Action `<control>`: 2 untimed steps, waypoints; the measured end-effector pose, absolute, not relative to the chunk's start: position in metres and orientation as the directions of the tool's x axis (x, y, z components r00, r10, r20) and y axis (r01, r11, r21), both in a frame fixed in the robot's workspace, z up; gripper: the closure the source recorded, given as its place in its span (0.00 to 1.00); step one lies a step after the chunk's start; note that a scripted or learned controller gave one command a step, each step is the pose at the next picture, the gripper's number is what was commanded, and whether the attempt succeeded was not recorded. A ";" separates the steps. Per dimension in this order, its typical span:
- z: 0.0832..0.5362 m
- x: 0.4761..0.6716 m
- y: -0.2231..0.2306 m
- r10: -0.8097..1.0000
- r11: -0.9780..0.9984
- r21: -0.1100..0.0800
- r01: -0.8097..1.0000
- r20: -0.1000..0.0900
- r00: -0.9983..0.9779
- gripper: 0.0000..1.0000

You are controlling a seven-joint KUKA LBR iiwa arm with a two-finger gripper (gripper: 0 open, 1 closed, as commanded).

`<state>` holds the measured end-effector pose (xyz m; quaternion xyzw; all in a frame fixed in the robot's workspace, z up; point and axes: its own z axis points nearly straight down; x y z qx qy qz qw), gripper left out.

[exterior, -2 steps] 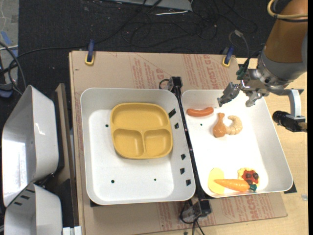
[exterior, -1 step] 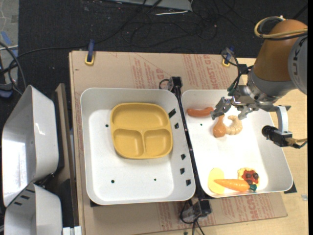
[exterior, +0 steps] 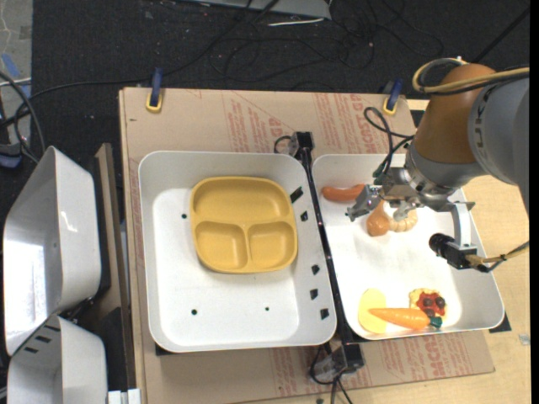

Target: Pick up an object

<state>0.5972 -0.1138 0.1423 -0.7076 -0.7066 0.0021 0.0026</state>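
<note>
From my remote station I see the grey arm with its orange band (exterior: pixel 450 116) reaching in over the right white plastic bin (exterior: pixel 472 305), 1 of 2 shallow bins on the brown cardboard-covered bench (exterior: pixel 244 120). The 2-finger gripper (exterior: pixel 381 202) hangs low over the far part of that bin. I cannot tell from this angle whether the jaws are open or shut; the metal fingers merge with the items under them.

Directly beneath and touching the jaws in this view sits a small orange-tan rounded toy food piece (exterior: pixel 378 223), with a pale cream lumpy piece (exterior: pixel 406 219) just beside it toward the arm side. I cannot confirm that either is between the jaws. A red-orange sausage-shaped toy (exterior: pixel 338 194) lies just left of the jaws, near the bin's dividing wall.

Well toward the near edge from the jaws lie an orange plastic carrot (exterior: pixel 400 316), resting on a yellow rounded plastic piece (exterior: pixel 370 305), and a small red-and-yellow toy with green specks (exterior: pixel 429 301) beside them.

Well left of the jaws, the left white plastic bin (exterior: pixel 168 310) holds 1 yellow 3-compartment plastic tray (exterior: pixel 244 224), lying flat.
</note>
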 end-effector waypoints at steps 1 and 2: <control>0.089 0.596 -0.113 1.000 -0.002 -0.006 1.000 0.001 0.002 0.00; 0.102 0.598 -0.113 1.000 -0.003 0.000 1.000 0.000 0.003 1.00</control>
